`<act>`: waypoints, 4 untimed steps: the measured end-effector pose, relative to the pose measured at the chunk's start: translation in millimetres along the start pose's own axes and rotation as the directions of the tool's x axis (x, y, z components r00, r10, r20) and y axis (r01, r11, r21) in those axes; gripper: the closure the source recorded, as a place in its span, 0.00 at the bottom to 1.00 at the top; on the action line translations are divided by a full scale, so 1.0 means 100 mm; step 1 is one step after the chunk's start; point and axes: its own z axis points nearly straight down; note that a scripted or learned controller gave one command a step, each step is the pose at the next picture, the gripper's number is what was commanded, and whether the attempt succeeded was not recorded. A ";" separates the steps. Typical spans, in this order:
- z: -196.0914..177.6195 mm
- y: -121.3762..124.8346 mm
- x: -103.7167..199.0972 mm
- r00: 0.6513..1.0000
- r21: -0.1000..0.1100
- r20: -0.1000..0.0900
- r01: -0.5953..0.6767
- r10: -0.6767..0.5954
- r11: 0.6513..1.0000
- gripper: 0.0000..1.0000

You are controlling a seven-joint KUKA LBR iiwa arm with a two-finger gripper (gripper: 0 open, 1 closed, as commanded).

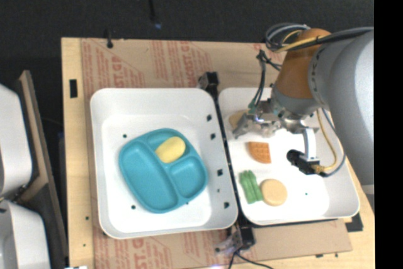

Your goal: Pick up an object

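Note:
My gripper (254,125) hangs low over the back left part of the right bin (340,201), close to the wall between the two bins. Just in front of it lies an orange waffle-like piece (259,152). Nearer the front of that bin lie a green piece (250,186) and, beside it, a round tan piece (274,192). A small tan thing (235,118) peeks out at the gripper's left side, mostly hidden. In the left bin (113,116) a yellow lump (170,149) rests in a compartment of a blue divided plate (148,183).
The grey arm with its orange band (302,69) comes in from the right over the right bin's back half. Black clips (208,80) sit on the rim between the bins. The bins stand on a cardboard-covered bench (145,63).

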 end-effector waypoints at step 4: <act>-0.08 0.04 0.10 1.000 0.006 0.000 -0.003 0.003 1.000 0.00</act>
